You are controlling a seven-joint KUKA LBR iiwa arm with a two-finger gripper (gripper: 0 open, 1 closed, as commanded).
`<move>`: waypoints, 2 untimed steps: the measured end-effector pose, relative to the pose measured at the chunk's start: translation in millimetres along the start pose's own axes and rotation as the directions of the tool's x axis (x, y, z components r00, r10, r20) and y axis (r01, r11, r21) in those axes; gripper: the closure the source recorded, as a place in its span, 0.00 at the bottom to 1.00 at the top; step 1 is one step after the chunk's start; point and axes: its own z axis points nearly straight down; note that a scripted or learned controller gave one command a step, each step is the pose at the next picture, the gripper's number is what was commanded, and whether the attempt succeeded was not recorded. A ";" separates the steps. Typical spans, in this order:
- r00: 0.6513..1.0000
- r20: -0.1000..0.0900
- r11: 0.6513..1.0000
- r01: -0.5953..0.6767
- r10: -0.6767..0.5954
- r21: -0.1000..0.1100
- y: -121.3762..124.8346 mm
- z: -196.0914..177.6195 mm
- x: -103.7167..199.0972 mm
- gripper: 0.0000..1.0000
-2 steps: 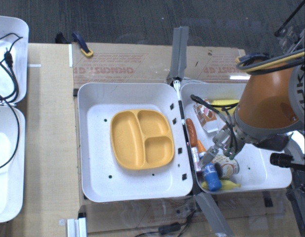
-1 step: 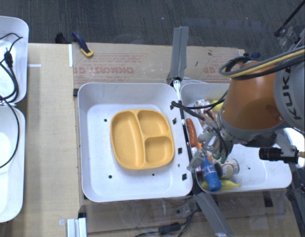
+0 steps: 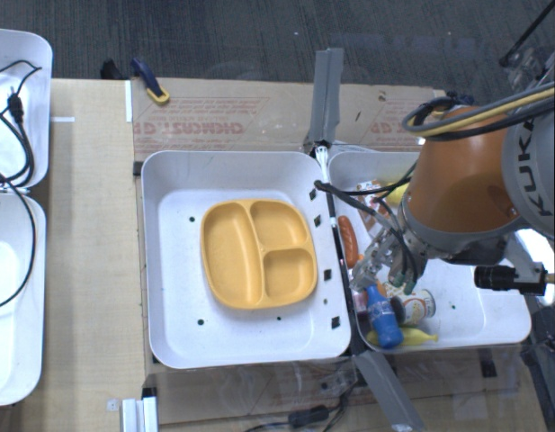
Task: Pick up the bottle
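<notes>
Low over the left part of the right bin (image 3: 493, 327), the end effector (image 3: 389, 261); apart or together, cannot tell, because of wrist and cables in the way. Nothing seen clamped.

Just below it, in the front left corner of the right bin, the blue bottle (image 3: 381, 315), lying down, close to the bin's left wall.

Risk of a miss: little room against that wall, so possibly a strike on the wall instead of a descent beside the bottle.

Risk of a wrong catch: a can (image 3: 419, 305) crowding the bottle toward the middle of the bin and a yellow item (image 3: 412, 336) at the front wall.

Risk also of a roll away.
</notes>
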 end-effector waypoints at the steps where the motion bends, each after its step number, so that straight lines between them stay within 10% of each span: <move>1: 1.000 0.000 1.000 0.000 0.000 0.000 0.0 0.0 0.0 0.00; 2: 0.980 0.001 0.980 0.200 -0.200 -0.001 -27.8 7.0 -15.5 0.00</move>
